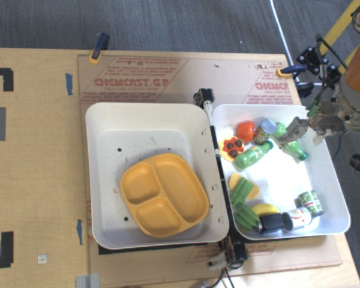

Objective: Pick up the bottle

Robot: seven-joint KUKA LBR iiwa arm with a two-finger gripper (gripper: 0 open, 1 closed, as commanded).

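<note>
Bottle [252, 155]: green plastic, slim and rounded, lying on its side in the right bin, slanted from lower left to upper right, just beside a red and yellow toy.
Bottle's surface: glossy, smooth, translucent green with a lighter band near its neck.
Right bin [338, 188]: shallow, white, smooth plastic with rounded corners.
Jaws [293, 132]: grey, over the bin's upper right, above a second small green piece; cannot tell whether released or clenched, and nothing seen between them.
Red and yellow toy [231, 147]: flat, round, dotted dark.
Red piece [246, 130]: rounded, shiny, near the bin's top.
Can [266, 129]: small cylinder with a bluish top, touching the bottle's upper end.
Dark bottle [283, 221]: black cap, white body, lying along the bin's bottom edge.
Left bin [99, 161]: white, scuffed floor.
Tray [163, 194]: mustard yellow, three compartments, matte, tilted in the left bin.
Surface [36, 161]: brown cardboard, printed red lettering, blue tape marks.
</note>
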